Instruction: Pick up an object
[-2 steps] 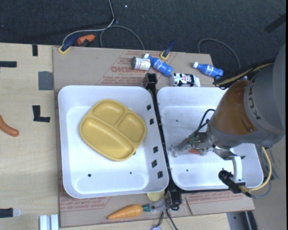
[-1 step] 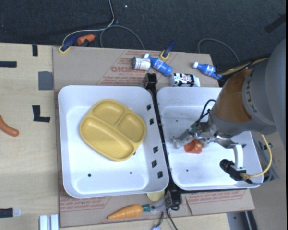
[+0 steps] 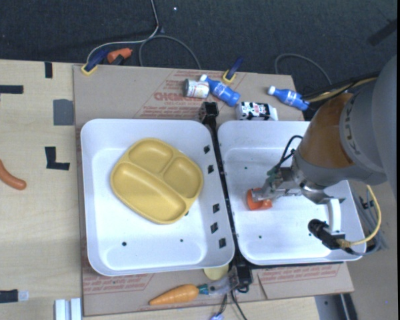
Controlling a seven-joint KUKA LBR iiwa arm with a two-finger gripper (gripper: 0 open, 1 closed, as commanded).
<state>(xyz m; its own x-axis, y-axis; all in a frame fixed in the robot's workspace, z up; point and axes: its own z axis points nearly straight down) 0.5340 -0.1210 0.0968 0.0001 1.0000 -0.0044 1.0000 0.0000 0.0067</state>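
Orange object (image 3: pixel 258 201) is what I am after, and it lies on the floor of the right bin (image 3: pixel 253 242), toward that bin's left half and just right of the divider where the two bins meet. My gripper (image 3: pixel 272 189) sits directly against it, coming in from the object's right, with the grey arm (image 3: pixel 360 145) and its orange band (image 3: pixel 327 135) rising behind; the object looks to be at the fingers' tip, but I cannot tell from this slanted view whether the fingers are spread or pinched on it (the wrist hides the gap). Taking the right bin as my landmark: to its left sits the left bin (image 3: pixel 103 245), carrying a yellow divided plate (image 3: pixel 157 179) that lies flat in its upper middle. Beyond the right bin's far edge, on the cardboard sheet (image 3: pixel 147 95) covering the tabletop, I see a small black-and-white box (image 3: pixel 257 111) just beside the rim, a blue bottle (image 3: pixel 223 92) a little further left, a white cup-like piece (image 3: pixel 197 87) touching it, and another blue bottle (image 3: pixel 288 97) toward the arm. Near the right bin's front-left corner lies a toy carrot (image 3: pixel 173 295). Far left of both bins, on the bare wood, rests a toy sausage (image 3: pixel 9 174).
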